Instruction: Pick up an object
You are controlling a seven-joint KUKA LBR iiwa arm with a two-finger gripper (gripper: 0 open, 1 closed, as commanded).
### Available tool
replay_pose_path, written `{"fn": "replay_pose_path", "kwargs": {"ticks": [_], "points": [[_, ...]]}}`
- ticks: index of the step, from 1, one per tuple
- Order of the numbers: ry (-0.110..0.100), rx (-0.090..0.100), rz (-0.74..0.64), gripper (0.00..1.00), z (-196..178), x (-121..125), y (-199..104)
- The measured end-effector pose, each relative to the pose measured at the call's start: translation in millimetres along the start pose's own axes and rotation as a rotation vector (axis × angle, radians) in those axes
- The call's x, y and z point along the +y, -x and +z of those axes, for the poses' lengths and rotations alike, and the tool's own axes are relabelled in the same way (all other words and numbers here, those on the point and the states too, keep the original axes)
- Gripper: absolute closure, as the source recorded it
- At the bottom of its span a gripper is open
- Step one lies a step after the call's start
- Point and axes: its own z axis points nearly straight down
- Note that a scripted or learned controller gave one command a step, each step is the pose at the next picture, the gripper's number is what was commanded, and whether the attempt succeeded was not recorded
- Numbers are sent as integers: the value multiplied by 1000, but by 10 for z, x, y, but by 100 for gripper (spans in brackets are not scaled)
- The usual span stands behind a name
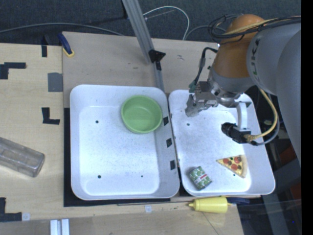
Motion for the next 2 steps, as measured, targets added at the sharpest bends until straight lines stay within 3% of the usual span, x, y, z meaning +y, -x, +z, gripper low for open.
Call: {"fn": "replay_pose_path", "kwargs": {"ticks": [1,2], "points": [[0,1,0,100,-57,-159,-526],[1,0,0,100,-147,-128,-1016]]}}
